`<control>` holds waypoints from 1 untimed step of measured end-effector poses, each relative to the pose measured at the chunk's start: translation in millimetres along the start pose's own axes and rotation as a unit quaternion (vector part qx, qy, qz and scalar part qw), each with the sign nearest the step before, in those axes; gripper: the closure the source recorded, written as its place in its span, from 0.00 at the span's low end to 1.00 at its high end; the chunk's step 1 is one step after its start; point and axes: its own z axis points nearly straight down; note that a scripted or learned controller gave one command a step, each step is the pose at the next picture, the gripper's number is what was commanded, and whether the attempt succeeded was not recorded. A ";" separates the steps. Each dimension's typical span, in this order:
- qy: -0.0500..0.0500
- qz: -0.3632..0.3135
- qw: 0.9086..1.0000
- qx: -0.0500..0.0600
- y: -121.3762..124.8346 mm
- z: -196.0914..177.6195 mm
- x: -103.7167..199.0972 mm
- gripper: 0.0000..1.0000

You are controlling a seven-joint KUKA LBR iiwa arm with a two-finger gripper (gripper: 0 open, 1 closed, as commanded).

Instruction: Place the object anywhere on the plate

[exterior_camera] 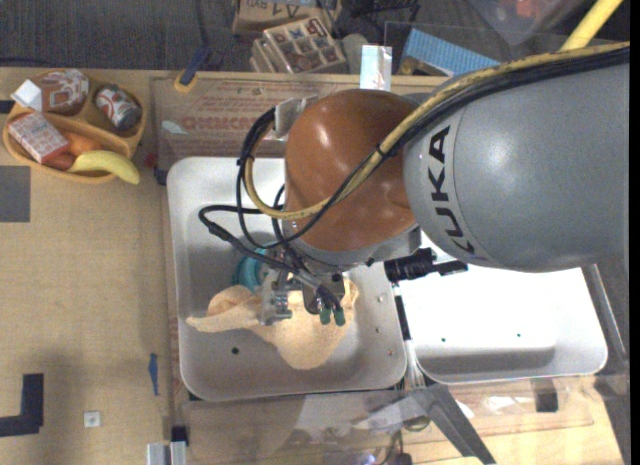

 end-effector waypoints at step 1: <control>0.000 0.000 1.000 0.000 -0.1 -0.2 -0.1 0.00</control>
